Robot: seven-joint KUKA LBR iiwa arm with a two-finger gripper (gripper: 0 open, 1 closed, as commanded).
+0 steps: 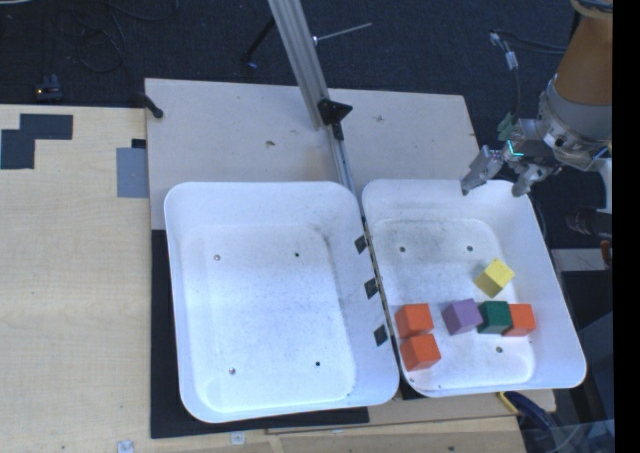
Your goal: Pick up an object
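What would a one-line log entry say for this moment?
gripper: open, holding nothing, above right bin's far edge | blocks: yellow, purple, green, three orange, all in right bin | pick: not started

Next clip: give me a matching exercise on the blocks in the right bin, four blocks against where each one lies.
Blocks:
1. yellow block
2. purple block
3. green block
4. gripper

Places:
A. between the purple block and an orange block
B. above the right bin's far rim
C. farthest back of the blocks
D. just left of the green block

Pairs: 1-C, 2-D, 3-A, 4-B
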